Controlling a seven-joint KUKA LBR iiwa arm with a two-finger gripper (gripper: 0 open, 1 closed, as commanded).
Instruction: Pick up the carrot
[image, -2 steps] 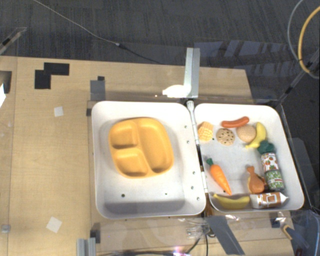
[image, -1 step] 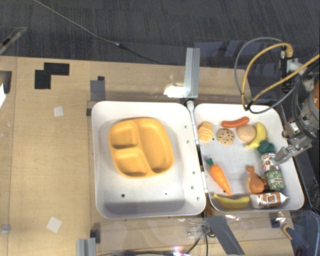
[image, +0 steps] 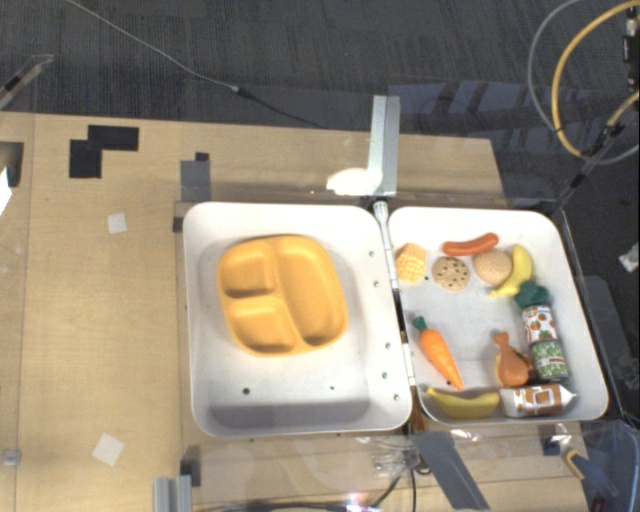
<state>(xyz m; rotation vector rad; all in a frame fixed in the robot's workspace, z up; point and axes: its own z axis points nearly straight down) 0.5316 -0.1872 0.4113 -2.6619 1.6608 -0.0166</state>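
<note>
Two white bins sit side by side on the desk. Left bin (image: 210, 400): one yellow divided plate (image: 283, 293). Right bin (image: 585, 330): one carrot (image: 438, 355), lying loose near its left wall with open space around it; two bananas, one sausage, one cookie, one drumstick. Fingers' state: cannot tell.

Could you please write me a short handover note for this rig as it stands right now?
Pincer: not in the camera view at this moment.
Carrot: lies in the right bin, near its left wall, green top toward the far side, tip toward a banana at the near edge.
Left bin: holds a yellow divided plate.
Done: nothing yet; the carrot is untouched.
Left: bring the arm in, grasp the carrot, lift it.
</note>
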